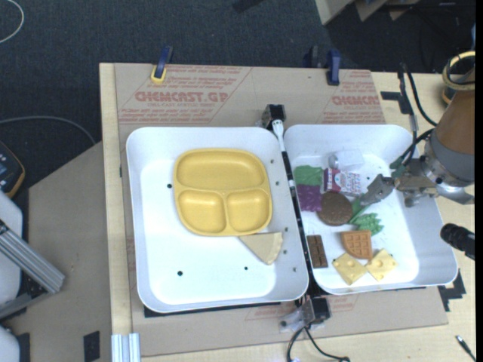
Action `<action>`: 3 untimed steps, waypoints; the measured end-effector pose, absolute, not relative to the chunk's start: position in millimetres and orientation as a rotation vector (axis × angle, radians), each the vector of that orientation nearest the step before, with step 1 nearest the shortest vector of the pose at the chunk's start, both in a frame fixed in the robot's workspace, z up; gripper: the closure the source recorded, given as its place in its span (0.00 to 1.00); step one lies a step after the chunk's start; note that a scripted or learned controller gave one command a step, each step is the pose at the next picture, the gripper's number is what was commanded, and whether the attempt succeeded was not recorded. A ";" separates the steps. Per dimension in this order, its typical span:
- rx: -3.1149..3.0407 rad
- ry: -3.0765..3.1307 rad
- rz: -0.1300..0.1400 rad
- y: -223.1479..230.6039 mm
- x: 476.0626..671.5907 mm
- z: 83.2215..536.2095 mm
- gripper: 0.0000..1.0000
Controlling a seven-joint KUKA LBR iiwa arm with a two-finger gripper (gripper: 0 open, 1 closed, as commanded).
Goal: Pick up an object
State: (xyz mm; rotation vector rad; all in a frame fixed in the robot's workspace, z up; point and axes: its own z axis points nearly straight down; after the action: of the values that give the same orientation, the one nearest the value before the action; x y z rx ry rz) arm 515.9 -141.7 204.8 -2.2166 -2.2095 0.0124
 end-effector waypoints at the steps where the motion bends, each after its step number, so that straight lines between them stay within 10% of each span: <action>1: -2.221 -2.222 0.000 -141.4 518.9 212.0 0.00; 3: -2.217 -2.215 0.006 -155.5 516.1 107.7 0.00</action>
State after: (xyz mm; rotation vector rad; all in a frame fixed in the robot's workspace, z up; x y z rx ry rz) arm 516.1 -155.5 107.7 -2.2175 -2.2149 0.0055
